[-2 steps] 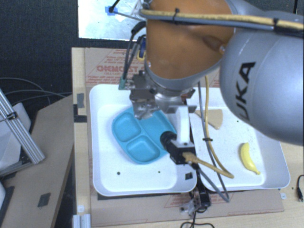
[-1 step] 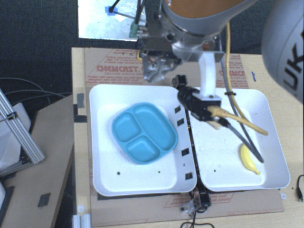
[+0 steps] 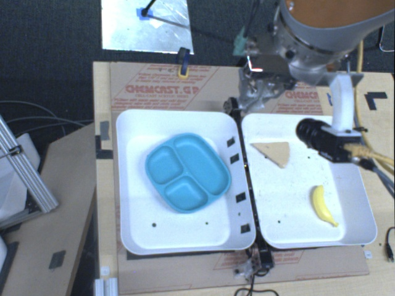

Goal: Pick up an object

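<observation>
Checking in from the remote station. The arm (image 3: 333, 5) comes in from the upper right of the frame, and the jaws sit up near top centre, over the cardboard sheet (image 3: 160, 85), just past the upper rims of the two bins, roughly where they meet. Too much metal clutter up there, so I honestly can't tell if the jaws are released or clenched, and I see nothing between them.

Pickable stuff: the right bin (image 3: 290, 221) has a tan wedge (image 3: 273, 152) lying flat in its upper left part, pointy end toward the upper left. That's the closest thing to the jaws, below them in the frame and a bit to the right, but clearly apart from them. A banana (image 3: 323, 205) lies in the lower right part of the same bin, well apart from the jaws and apart from the wedge.

The left bin (image 3: 133, 140) holds a blue divided plate (image 3: 187, 171), sitting about in the middle, also nowhere near the jaws. Everything rests on the desk (image 3: 74, 165).
</observation>
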